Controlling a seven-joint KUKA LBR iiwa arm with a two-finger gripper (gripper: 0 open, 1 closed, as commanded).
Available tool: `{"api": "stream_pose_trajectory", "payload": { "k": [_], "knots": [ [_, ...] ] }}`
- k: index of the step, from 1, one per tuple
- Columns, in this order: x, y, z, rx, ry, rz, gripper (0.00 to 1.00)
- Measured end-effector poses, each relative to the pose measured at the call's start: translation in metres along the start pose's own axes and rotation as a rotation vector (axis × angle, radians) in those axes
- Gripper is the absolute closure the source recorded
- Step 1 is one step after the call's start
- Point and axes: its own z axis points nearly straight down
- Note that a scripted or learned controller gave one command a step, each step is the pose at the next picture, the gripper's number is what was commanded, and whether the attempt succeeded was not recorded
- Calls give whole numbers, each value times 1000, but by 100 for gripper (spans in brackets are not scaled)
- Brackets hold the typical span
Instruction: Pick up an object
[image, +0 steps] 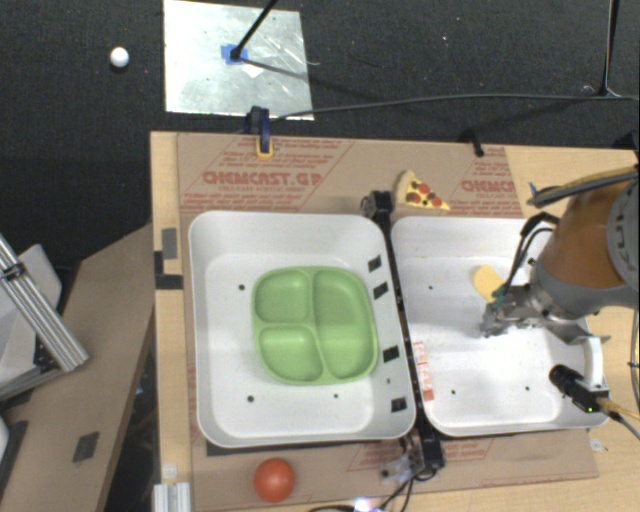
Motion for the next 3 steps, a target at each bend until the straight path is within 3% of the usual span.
{"api": "stream_pose_trajectory", "payload": {
  "k": [3],
  "knots": [
    [-10,25,-149,-4,-2,-3,100]
  ]
}}
